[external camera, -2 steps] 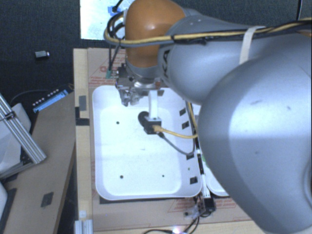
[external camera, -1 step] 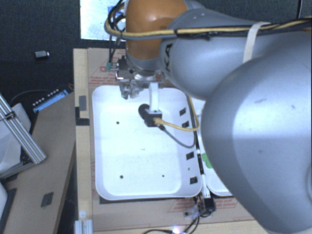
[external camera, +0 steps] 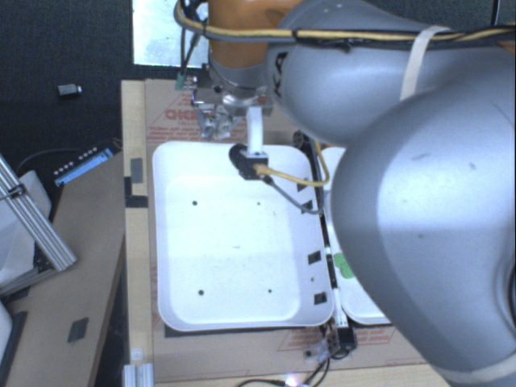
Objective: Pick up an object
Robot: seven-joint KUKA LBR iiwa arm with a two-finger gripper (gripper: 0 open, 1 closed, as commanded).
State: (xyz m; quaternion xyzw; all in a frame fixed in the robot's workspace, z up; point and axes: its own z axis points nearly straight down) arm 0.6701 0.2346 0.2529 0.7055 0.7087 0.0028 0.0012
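My gripper (external camera: 212, 124) hangs below the orange wrist band (external camera: 254, 6), over the far rim of the left bin (external camera: 161, 240), near its back left corner. I see nothing held in it. A white bar and a black fitting (external camera: 244, 162) with a yellow cable hang just right of it, over the bin's back edge. A small green object (external camera: 344, 266) lies at the left edge of the right bin (external camera: 367, 314). The grey arm hides most of that bin.
Both bins rest on a cardboard sheet (external camera: 173, 107) on the bench. An aluminium frame (external camera: 32, 232) and a blue strip (external camera: 81, 165) lie off to the left. A black clip and wires (external camera: 334, 341) sit at the front between the bins.
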